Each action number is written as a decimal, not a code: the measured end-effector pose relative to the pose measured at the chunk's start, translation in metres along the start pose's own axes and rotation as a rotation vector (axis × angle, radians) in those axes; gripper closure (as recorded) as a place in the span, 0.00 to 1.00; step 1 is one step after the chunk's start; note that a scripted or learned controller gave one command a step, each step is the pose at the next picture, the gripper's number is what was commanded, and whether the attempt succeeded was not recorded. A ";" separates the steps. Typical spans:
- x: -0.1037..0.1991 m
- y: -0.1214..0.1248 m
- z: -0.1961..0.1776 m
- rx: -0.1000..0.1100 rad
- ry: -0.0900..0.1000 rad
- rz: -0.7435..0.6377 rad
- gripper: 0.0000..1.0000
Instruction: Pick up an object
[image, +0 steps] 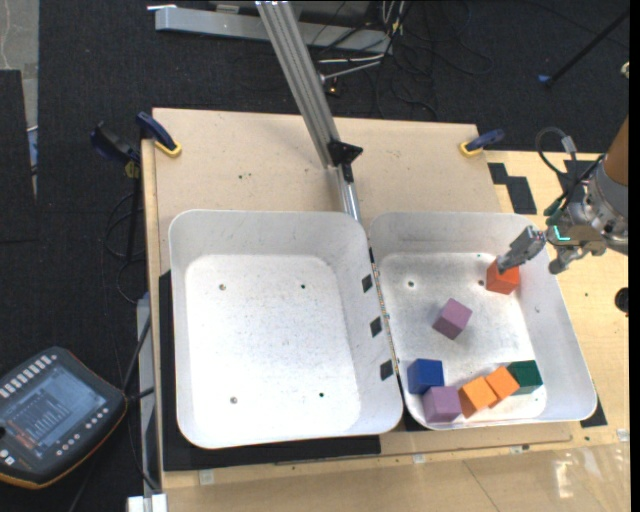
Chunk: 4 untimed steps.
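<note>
Gripper (540, 252) beside red block (502, 279); purple block (452, 319) well apart.

You see a pale wooden bench (300, 160) on a dark floor (70, 120), cables (380, 60) trailing behind, and what looks like a control pendant (50, 415) lower left.

A single camera is fixed high above the bench (300, 150) and looks down at a slant, its line of sight tipped toward twelve o'clock. It stands far enough off to take in both white bins, the left bin (265, 325) and the right bin (560, 330), together with the dark floor around the bench. The arm (610, 200) enters from three o'clock.
</note>
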<state>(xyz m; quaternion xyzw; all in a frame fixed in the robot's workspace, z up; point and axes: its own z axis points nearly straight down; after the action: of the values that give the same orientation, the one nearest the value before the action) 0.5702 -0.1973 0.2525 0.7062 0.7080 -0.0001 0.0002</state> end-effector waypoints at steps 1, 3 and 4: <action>-0.006 -0.007 0.059 0.006 0.001 0.004 0.00; -0.011 -0.008 0.139 -0.002 -0.001 0.002 0.00; -0.011 -0.007 0.130 -0.003 -0.001 0.003 1.00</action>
<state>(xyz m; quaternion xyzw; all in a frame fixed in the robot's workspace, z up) 0.5627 -0.2082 0.1225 0.7074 0.7068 0.0007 0.0016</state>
